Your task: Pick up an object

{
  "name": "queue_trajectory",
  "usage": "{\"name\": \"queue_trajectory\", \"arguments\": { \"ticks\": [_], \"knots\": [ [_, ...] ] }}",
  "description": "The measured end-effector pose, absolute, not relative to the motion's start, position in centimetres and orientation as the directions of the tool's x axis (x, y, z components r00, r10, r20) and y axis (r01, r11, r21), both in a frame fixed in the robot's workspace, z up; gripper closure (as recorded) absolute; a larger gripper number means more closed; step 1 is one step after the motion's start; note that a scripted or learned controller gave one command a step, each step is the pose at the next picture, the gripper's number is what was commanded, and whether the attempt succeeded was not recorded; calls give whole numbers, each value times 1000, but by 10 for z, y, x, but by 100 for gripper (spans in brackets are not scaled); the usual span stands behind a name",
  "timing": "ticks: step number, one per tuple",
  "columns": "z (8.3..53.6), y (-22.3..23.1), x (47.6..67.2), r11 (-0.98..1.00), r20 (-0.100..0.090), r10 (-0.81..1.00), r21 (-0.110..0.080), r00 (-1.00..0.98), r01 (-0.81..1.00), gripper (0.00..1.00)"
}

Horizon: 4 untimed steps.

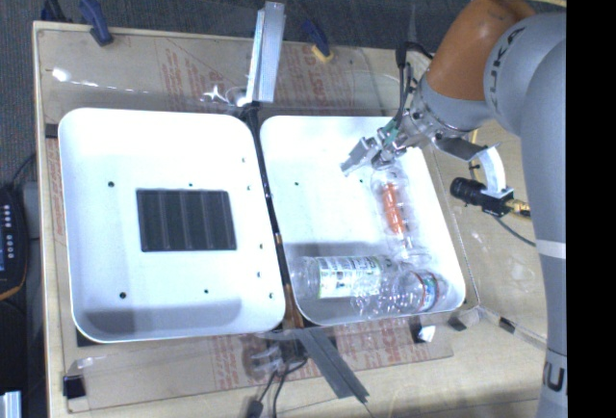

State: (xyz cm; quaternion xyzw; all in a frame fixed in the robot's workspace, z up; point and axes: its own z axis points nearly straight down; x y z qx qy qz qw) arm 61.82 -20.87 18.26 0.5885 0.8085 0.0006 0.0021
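Lying along the right bin's (289, 214) front wall we see two clear plastic bottles (371, 283), a third bottle with orange contents (393, 206) behind them, gripper (371, 154) at its top, fingers spread, pinching nothing, black grid (186, 220) in left bin (96, 214).

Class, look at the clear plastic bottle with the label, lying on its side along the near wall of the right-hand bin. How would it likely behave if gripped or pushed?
The labelled bottle lies on its side, so a push would probably roll it. It looks see-through and empty, hence likely light. Its thin clear wall may dent or slip in a grip.
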Motion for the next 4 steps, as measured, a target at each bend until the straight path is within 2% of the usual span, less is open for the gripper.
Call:
{"name": "queue_trajectory", "arguments": {
  "ticks": [2,3,4],
  "knots": [
    [180,-208,624,379,-5,926,5,-379,926,0],
    [126,-193,658,576,-3,818,3,-576,818,0],
    [138,-147,657,594,1,805,-1,-594,805,0]
  ]
}}
